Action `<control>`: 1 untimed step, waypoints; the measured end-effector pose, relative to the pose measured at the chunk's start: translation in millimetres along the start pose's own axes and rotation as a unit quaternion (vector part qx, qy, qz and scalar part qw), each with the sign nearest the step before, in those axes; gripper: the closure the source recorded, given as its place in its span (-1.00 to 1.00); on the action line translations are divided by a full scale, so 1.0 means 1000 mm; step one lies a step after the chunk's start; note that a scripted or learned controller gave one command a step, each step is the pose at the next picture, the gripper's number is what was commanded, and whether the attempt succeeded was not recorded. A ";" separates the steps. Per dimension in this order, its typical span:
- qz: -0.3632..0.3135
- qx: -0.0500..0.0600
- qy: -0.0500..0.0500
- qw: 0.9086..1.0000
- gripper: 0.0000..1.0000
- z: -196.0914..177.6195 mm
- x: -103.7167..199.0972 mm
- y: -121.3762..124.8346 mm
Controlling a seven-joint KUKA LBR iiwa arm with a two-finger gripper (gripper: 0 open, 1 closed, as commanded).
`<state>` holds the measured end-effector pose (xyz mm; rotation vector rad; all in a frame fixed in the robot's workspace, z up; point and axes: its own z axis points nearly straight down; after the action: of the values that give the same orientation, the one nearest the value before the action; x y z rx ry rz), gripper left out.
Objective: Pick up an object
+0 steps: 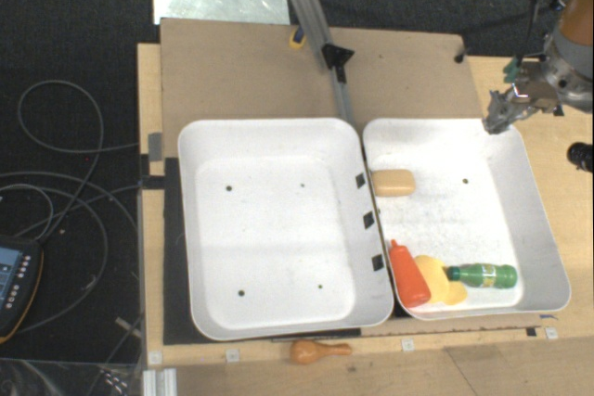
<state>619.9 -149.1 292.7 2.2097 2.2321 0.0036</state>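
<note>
The right bin (520,199) holds a tan block (393,183) at its left wall. Near its front edge lie a red bottle-shaped toy (409,276), a yellow piece (436,279) and a green bottle (483,274) lying on its side. My gripper (498,119) hangs over the bin's far right corner, well away from all of these, with nothing visible between its fingers.
The left bin (269,139) sits beside the right one, joined by black clips (368,219). A tan pear-shaped object (316,350) lies on the bench in front of the bins. A metal pole (311,5) slants across the back. Cables lie on the floor at left.
</note>
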 end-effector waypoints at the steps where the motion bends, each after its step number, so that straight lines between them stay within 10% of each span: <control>1: 0.000 0.001 0.001 1.000 1.00 0.010 0.060 -0.014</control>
<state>605.0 -88.9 282.5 2.2117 2.2345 0.0018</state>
